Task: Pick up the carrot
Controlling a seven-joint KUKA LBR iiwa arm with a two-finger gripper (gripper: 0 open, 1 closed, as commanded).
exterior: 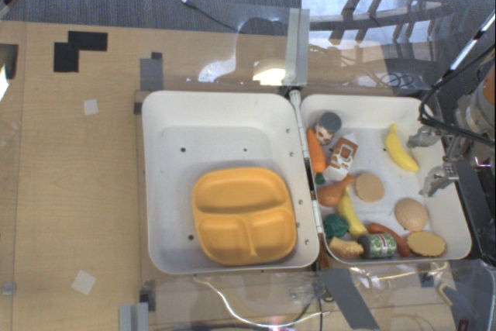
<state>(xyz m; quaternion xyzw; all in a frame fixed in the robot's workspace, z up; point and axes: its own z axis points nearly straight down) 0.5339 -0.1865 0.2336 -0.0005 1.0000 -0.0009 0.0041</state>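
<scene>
Pale wooden table (70, 190) surface is seen beneath two shallow white plastic bins, with black marker patches near its far left corner and grey tape at the bin corners, presumably applied so that the bins are kept from sliding. The left white bin (167, 167) carries a yellow-orange compartmented plastic plate (244, 215), laid flat toward its near side. The right white bin (457, 232) is crowded with toy food, most of it gathered along the left wall and near edge, probably because it was tipped in loosely. The slender orange toy carrot (315, 151) is found lying lengthwise against that bin's left wall, just beside a small printed card or box (343, 154) and near a grey round piece (329, 122); below it a brown drumstick-shaped toy (335, 191) is seen. A yellow toy banana (401, 149) lies apart toward the middle, and a tan egg-shaped toy (411, 214), a round biscuit-coloured disc (370, 187) and a green can (380, 246) are spread nearer the front. The end effector (432, 163) of the grey arm is positioned over the bin's right side, well apart from the carrot. Its two metal fingers appear to be spread apart, one above the other, and nothing is seen between them or touched by them. The carrot is judged not yet approached.
</scene>
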